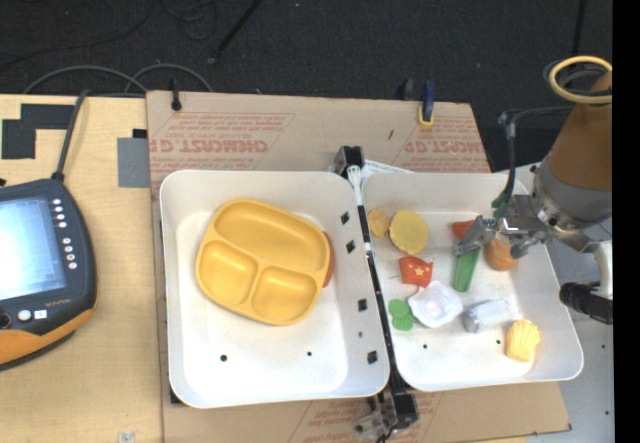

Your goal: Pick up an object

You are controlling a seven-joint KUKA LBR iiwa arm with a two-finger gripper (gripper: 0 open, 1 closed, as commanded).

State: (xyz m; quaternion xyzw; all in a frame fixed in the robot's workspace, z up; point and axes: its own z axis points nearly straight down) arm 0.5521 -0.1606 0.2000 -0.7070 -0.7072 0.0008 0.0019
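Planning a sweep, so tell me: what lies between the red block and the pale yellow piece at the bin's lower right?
In the camera view, a white cup-like piece and a grey object.

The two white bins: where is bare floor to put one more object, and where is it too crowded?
Left bin: bare floor runs along its near edge and left wall, around the yellow divided plate. Right bin: crowded in the middle, where small toys cluster below the gripper; a small bare patch lies near the far wall, right of the yellow disc.

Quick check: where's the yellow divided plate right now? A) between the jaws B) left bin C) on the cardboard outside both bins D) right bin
B: the yellow divided plate lies flat in the left bin, while the gripper is over the right bin among the small items.
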